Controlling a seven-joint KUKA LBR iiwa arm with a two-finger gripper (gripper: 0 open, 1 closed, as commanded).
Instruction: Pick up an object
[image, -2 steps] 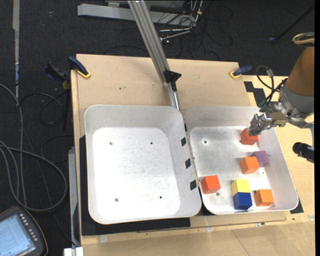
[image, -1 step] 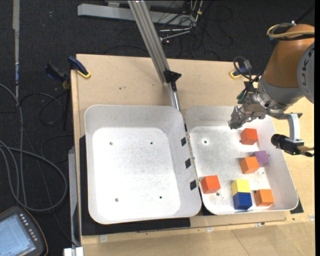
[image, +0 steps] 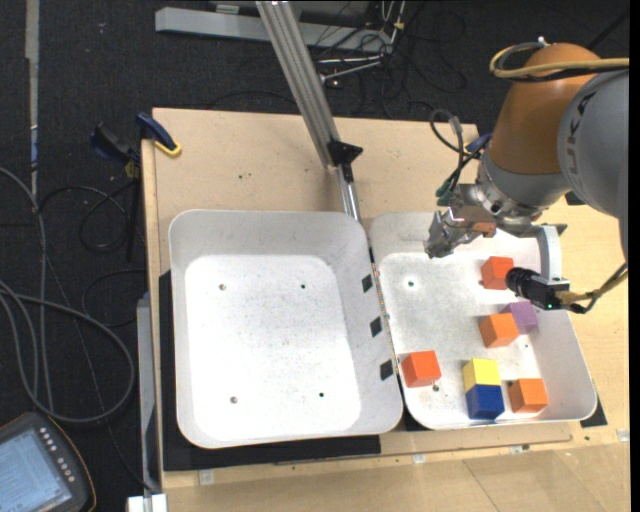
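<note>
Hovering over the upper part of the right bin (image: 575, 375), the gripper (image: 441, 241) gives no clear sign of its state; I cannot tell. Blocks lie lower right: orange cubes (image: 497, 272), a purple one (image: 524, 317), yellow (image: 480, 373) touching blue (image: 485, 401). "KUKA" lettering on the arm (image: 590, 130) is partly readable.
</note>
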